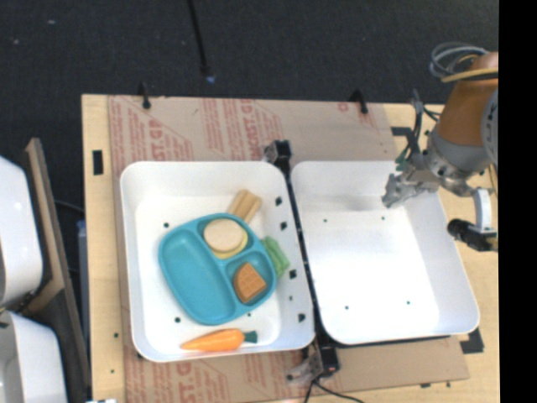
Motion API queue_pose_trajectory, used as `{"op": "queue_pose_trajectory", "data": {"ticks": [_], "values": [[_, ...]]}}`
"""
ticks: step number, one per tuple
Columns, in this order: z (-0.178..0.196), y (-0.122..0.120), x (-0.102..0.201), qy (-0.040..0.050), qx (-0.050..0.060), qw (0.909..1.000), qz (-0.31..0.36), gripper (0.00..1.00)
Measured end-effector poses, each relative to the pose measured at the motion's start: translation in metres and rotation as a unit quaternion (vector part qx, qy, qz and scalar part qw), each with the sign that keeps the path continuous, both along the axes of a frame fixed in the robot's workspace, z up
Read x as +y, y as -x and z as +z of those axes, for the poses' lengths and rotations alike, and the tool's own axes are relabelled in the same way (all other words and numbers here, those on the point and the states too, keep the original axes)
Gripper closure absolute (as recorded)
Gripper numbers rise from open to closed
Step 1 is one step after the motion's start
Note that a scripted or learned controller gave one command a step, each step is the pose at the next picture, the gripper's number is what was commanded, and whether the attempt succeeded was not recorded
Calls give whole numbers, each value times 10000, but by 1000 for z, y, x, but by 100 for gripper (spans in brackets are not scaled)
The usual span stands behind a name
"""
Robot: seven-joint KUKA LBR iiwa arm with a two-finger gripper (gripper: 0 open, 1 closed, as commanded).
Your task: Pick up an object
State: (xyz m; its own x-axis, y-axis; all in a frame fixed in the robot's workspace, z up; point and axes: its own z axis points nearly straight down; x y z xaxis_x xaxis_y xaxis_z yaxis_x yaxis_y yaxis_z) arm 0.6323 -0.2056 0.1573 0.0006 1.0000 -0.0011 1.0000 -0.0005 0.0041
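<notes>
Objects to pick all sit in the left bin (134,225): a blue divided tray (189,280) lies at its centre, with a round pale biscuit-like piece (226,236) in the tray's upper compartment and a brown toast-like piece (249,282) in the compartment at its 4 o'clock. A tan wooden block (245,204) leans just off the tray's 1 o'clock edge, a green piece (278,257) pokes out at its 3 o'clock side, and an orange carrot (214,340) lies near the bin's 6 o'clock wall, apart from the tray.

Over in the right bin (436,309), the gripper (398,191) hangs at that bin's 12 o'clock corner, well apart from every object. Nothing shows in its grasp; whether it is spread or closed cannot be told at this size and angle. The grey arm (457,145) with its orange band comes in from 3 o'clock. Both bins rest on the table (201,124), its board printed in red.

By the look of it, this is the approach stage: no object is lifted and the gripper is not yet over a target. The next move calls for a crossing toward 9 o'clock over the divider between the bins, then a descent. The carrot, lying alone, looks the easiest grab; the tray's pieces sit low behind rims.
</notes>
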Motion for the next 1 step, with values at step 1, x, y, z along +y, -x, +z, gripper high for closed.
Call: {"op": "queue_pose_trajectory", "data": {"ticks": [1], "values": [[47, -1, -1, 1, -5, 10000, 1, 100]]}}
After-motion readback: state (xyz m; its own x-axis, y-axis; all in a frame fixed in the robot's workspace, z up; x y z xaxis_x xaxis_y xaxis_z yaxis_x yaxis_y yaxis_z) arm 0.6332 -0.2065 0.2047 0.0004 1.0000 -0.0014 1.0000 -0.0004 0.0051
